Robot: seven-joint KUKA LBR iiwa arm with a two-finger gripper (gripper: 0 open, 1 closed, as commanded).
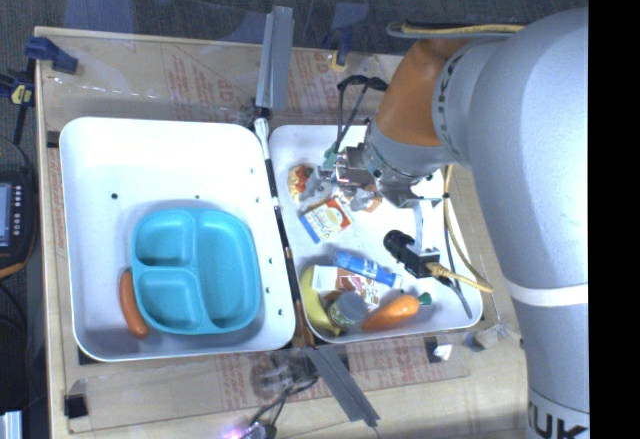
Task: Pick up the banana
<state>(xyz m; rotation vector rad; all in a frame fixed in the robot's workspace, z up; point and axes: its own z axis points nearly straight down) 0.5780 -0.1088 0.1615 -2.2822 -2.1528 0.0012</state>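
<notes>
Right bin [470,317] holds banana [314,309], well below hand [338,182].

Even, fairly bright overhead light; soft shadows inside the shallow white left bin [90,142]; picture slightly soft and grainy.

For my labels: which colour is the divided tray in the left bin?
Light blue tray; clear in the camera view.

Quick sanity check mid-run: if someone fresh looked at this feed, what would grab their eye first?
Probably the big grey arm with its orange band, filling the right side and reaching over the right bin. Next, the bright blue divided tray in the left bin. Then the clutter at the right bin's near end, where the banana lies at the left beside an orange carrot.
</notes>
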